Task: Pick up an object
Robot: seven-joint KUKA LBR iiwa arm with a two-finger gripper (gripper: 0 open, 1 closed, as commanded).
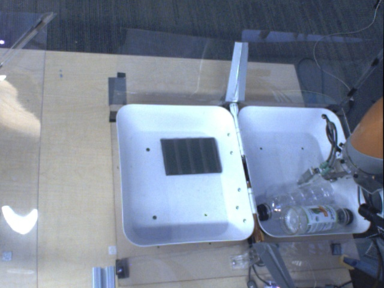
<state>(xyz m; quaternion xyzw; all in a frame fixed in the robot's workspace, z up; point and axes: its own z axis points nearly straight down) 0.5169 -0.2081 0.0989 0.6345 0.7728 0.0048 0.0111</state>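
Two shallow white bins seated side by side on tabletop [72, 179], inner rims touching. Left bin [138, 221]: dark ribbed rectangular pad [191, 156] laid flat near centre, small dark holes spaced across floor. Right bin [270, 131]: rounded corners, near rim set at front tabletop edge. Grey upright bar [237, 71] positioned behind bin junction. Black bracket [117, 92] fixed beside left bin's far left corner. Transparent panel reflections noted over light wooden surface. Dark carpeted floor [180, 5] seen beyond tabletop.

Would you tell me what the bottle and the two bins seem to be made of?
Bottle: likely clear plastic, glossy; the bin floor shows through it. Left bin and right bin: probably moulded white plastic, smooth and matte, with rounded corners.
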